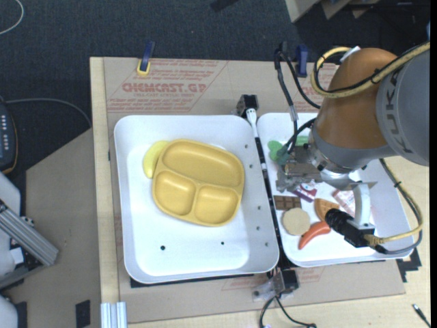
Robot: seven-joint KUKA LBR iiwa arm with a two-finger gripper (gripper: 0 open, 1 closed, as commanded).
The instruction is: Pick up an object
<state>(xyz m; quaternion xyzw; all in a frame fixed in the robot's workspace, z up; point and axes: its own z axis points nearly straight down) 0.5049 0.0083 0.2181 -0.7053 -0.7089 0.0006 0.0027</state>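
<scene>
Several small objects, among them a round tan disc and an orange-red pepper, lie ungrasped in the right bin beneath my lowered tool, whose state I cannot tell; the pick seems unfinished.

One fixed overhead camera, slanted down over both white bins, arm from right.

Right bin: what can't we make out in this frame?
- Gripper: under the arm's wrist; camera view doesn't settle its state.
- Green thing: partly covered by the arm.
- Items in the right bin beneath the arm: hidden.
- Brown block: too small to identify.
</scene>
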